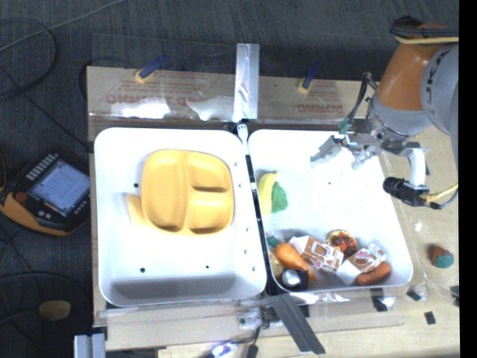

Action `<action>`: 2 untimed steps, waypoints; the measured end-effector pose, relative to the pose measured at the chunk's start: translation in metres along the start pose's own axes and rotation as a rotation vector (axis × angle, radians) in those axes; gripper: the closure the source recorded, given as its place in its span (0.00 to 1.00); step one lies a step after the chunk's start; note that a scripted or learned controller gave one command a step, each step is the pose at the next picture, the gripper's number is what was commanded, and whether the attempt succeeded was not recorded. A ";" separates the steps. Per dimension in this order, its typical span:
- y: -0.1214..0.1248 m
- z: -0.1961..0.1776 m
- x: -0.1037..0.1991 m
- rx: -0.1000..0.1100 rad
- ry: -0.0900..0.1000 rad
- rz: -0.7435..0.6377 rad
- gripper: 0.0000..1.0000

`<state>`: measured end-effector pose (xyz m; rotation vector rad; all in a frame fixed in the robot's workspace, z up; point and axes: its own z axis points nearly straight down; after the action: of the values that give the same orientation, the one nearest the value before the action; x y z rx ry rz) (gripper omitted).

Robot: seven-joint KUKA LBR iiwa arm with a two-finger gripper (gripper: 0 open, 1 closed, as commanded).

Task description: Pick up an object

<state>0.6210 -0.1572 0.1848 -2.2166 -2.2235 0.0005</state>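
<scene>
Carrot (291,258) (orange) lengthwise toward right bin's (358,192) near-right, slanted.

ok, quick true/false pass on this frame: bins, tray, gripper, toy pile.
1. The yellow divided tray lies in the left bin. True.
2. The gripper is over the left bin. False: it hangs over the upper part of the right bin.
3. The toy food pile sits along the right bin's near edge. True.
4. The gripper holds the carrot. False: the carrot lies in the pile, apart from the gripper.
5. A yellow-and-green item lies by the right bin's left wall. True.
</scene>
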 end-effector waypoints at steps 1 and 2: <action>0.009 0.091 0.020 -0.002 -0.002 -0.162 0.00; -0.013 0.095 0.049 -0.012 -0.009 -0.238 0.00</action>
<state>0.6080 -0.1086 0.0899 -1.9459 -2.4826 -0.0034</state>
